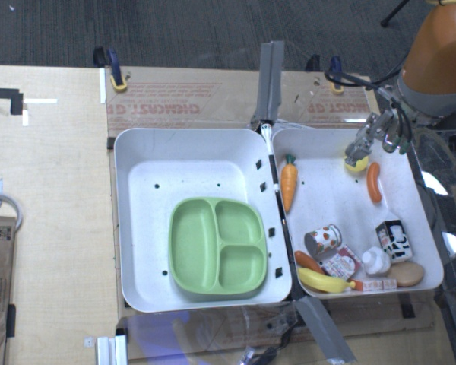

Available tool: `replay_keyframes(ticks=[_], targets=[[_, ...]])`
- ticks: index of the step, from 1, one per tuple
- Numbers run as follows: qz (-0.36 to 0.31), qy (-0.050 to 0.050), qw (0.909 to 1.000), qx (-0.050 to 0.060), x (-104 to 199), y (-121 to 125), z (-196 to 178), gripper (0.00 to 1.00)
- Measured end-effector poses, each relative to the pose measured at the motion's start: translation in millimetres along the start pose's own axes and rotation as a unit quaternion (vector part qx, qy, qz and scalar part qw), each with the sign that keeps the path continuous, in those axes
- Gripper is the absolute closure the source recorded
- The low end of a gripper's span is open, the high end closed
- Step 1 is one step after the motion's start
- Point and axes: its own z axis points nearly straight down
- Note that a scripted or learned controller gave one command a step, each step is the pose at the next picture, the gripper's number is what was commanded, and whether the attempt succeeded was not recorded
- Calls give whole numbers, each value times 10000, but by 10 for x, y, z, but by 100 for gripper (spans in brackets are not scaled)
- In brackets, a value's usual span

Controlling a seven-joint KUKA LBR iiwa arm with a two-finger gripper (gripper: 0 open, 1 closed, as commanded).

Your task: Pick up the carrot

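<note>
Reaching comes first: your two-finger gripper (pixel 359 156) hangs over a small yellow object (pixel 356 165), grip undeterminable, well apart from the orange green-topped carrot (pixel 288 185) by the right white bin's (pixel 425 226) left wall.

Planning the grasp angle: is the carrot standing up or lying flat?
Lying flat. The carrot rests on the right bin's floor along its left wall, green top toward the far end.

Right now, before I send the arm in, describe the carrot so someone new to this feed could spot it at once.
Find the right-hand white bin, next to the bin holding the green divided plate. The carrot lies against that right bin's left wall, near the top, apart from the pile of items at the bottom. It is orange, tapers downward and has a green top, unlike the plain orange-red sausage across the bin.
</note>
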Motion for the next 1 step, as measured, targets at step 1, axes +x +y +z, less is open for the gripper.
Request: replay_keyframes(ticks=[1], targets=[[-291, 7, 9996, 4, 285, -84, -2215, 100]])
